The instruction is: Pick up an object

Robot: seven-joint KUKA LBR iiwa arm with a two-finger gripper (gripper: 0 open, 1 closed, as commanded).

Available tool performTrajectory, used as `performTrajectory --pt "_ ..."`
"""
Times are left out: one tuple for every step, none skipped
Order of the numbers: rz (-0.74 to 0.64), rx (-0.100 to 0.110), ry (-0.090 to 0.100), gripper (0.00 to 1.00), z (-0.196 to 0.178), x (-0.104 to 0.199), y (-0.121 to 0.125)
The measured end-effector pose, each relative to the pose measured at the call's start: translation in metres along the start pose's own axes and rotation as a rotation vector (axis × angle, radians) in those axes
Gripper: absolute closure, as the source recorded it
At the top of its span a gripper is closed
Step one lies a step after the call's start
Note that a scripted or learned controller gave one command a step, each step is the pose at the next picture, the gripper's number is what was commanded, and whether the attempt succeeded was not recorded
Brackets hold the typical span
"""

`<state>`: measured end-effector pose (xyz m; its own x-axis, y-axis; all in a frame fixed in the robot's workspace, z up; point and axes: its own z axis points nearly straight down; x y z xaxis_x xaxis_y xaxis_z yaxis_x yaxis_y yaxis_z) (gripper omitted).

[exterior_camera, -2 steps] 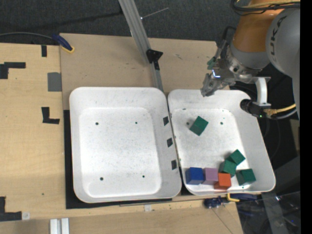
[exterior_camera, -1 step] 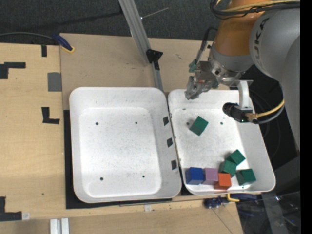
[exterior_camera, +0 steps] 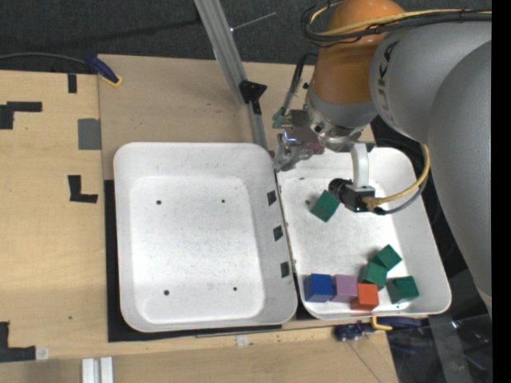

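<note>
My gripper (exterior_camera: 329,144) hangs over the far end of the right bin (exterior_camera: 415,214), largely hidden under the grey wrist and its orange band. A green block (exterior_camera: 324,207) sits tilted just in front of the gripper in this view, near the bin's left wall. Whether it rests on the floor or is lifted, I cannot tell. At the near end of the same bin lies a cluster: a blue block (exterior_camera: 319,286), a purple block (exterior_camera: 346,285), an orange block (exterior_camera: 367,295) and three green blocks (exterior_camera: 389,258).
The left bin (exterior_camera: 128,214) stands beside the right one, their rims meeting under the gripper. A slanted metal rail (exterior_camera: 225,50) runs from the top of the view down to that shared rim. The arm's bulk covers the right side.
</note>
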<state>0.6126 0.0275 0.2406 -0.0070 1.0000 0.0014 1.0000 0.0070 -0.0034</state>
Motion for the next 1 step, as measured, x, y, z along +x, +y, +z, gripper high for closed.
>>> performTrajectory --pt "0.001 0.001 -0.001 1.0 0.0125 0.0461 -0.0168"
